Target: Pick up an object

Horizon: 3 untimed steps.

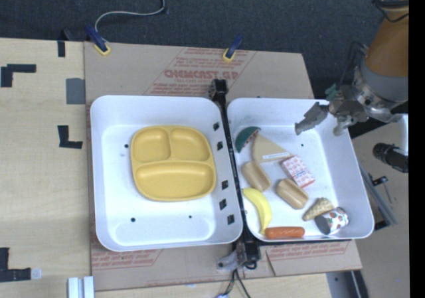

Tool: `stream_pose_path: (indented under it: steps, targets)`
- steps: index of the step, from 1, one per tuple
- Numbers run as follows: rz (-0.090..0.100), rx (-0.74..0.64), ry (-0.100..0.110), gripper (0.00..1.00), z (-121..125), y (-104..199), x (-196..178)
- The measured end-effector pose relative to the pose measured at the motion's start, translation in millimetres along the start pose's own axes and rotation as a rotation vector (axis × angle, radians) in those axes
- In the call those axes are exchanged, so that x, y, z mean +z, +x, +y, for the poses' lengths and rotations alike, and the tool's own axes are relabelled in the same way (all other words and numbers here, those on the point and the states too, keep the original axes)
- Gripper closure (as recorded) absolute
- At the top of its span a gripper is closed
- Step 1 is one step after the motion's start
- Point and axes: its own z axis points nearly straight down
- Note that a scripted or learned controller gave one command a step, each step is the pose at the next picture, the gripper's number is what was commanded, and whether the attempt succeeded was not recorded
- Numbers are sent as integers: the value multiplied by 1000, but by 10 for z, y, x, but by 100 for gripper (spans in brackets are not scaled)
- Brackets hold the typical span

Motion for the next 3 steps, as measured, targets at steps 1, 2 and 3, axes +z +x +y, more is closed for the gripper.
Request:
stream_pose_path:
  steps: [1, 2, 3]
  targets:
    - [1, 1, 5, 0, 188, -204, 1512]
    - [-2, -1, -8, 0, 1089, -273, 1922]
    - [-5, -3, -6, 100, 1087, -278, 1824]
